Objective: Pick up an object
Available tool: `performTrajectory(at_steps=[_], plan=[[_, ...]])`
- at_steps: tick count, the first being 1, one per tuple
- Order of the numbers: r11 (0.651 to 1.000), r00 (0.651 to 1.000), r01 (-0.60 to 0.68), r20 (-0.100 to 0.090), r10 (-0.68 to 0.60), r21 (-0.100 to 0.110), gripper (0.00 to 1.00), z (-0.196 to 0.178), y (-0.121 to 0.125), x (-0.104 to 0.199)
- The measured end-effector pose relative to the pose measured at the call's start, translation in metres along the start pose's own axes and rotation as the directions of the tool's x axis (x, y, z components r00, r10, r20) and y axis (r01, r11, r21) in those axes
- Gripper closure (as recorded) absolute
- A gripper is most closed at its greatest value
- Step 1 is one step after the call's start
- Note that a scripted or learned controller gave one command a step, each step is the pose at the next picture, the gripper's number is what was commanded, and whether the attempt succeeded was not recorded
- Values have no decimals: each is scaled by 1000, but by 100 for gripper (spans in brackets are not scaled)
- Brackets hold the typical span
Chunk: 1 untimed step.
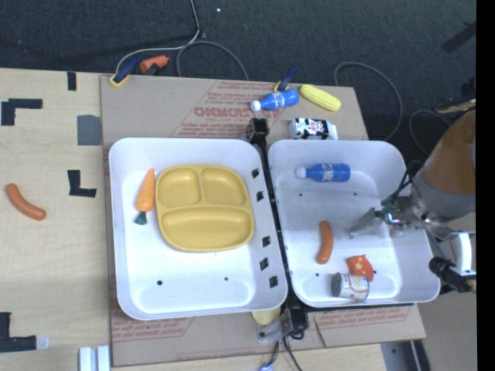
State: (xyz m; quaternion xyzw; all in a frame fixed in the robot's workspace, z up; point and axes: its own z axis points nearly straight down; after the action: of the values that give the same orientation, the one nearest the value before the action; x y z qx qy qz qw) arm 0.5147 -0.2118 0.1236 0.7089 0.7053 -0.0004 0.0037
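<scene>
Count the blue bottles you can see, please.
2: one blue bottle lying in the right bin near its far wall, another blue bottle on the cardboard behind the bins, beside the corn cob.

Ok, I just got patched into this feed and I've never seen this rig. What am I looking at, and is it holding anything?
One camera looks down at a slant on a bench. The grey arm reaching in from the right is the robot; its gripper hovers inside the right bin. Nothing is seen between its fingers. That bin holds a blue bottle, a sausage and a small can. The left bin holds a yellow divided plate and a carrot.
</scene>
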Motion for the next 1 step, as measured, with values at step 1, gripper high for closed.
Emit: performTrajectory(at_steps=[1], plan=[[1000,1000,9,-7,-9,5,0,10,48,84]])
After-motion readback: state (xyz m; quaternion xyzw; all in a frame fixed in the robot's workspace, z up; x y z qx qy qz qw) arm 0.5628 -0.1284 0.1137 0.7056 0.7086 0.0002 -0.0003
